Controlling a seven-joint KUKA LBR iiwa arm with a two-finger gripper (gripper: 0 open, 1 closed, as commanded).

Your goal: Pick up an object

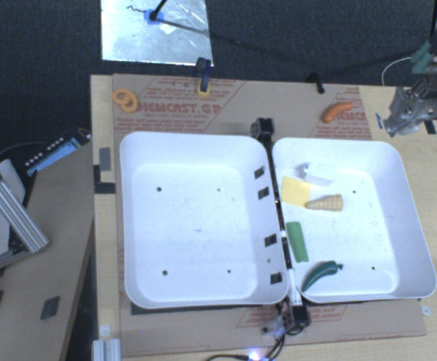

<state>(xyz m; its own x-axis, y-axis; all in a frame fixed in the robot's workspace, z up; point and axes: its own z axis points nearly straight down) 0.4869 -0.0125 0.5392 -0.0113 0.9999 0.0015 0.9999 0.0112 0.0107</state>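
I see the gripper [406,119] hanging off the right bin's [410,201] far right corner; I cannot tell its state. In that bin lie a yellow block [295,192], cone [327,202], green stick [297,241] and green pepper [320,274].

I see two bins side by side on the tabletop [226,102]. In the right bin [399,224] lie a wedge [294,192], a cone [326,202] just right of it, a stick [297,241] below, and a pepper [320,273] nearest me.
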